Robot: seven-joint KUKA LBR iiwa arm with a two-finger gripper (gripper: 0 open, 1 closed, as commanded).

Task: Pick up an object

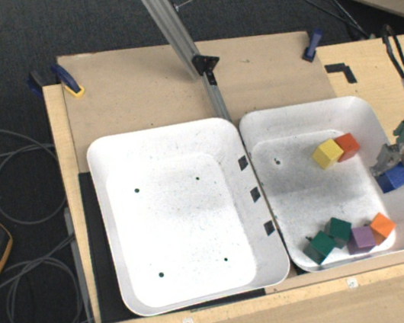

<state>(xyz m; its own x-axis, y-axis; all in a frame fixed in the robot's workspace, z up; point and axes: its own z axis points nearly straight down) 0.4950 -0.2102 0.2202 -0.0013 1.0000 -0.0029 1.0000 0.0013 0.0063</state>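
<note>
Even bright light, soft shadows, slightly grainy pic.

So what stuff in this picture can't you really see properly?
- The hand, camera view: small and blurred at the right edge, so its grip is unclear.
- The blue block: right beside the hand; touching or held, too small to tell.
- The arm: cut off by the right edge.
- The purple block: partly hidden among the green blocks and orange block.
</note>
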